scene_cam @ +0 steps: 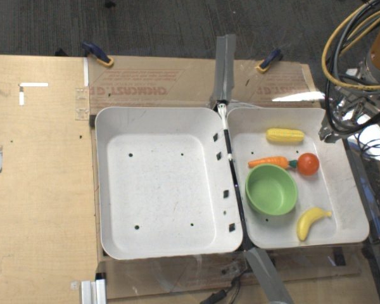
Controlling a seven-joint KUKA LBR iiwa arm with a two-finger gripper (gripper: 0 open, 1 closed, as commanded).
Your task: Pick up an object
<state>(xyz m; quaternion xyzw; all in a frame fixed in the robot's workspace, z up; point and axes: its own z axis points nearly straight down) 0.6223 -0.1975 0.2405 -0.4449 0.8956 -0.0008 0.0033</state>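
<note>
Here, the counter (pixel 38 170) carries two shallow white bins side by side; the left bin (pixel 161 182) sits toward 9 o'clock, the right bin (pixel 342 223) toward 3 o'clock, and their inner rims meet along a clipped seam. Every loose object lies in the right bin. The green bowl (pixel 272 190) stands upright, mouth up, at about 7 o'clock of that bin's floor, close to the seam. The corn cob (pixel 285 135) lies at 12 o'clock of the bowl, its long axis running 9 to 3 o'clock, near the bin's far wall. The carrot (pixel 269 162) lies between corn and bowl, long axis nearly 9 to 3, orange tip toward 9 o'clock, green stem end toward 3; it sits just beside the bowl's far rim. The banana (pixel 311 222) rests at 4 o'clock of the bowl, curved, its axis running from 7 to 1 o'clock. The tomato (pixel 308 163) sits just beside the carrot's stem end. The end effector (pixel 342 122) hangs at the right bin's 2 o'clock corner among cables; whether it is wide or narrow cannot be told.
</note>
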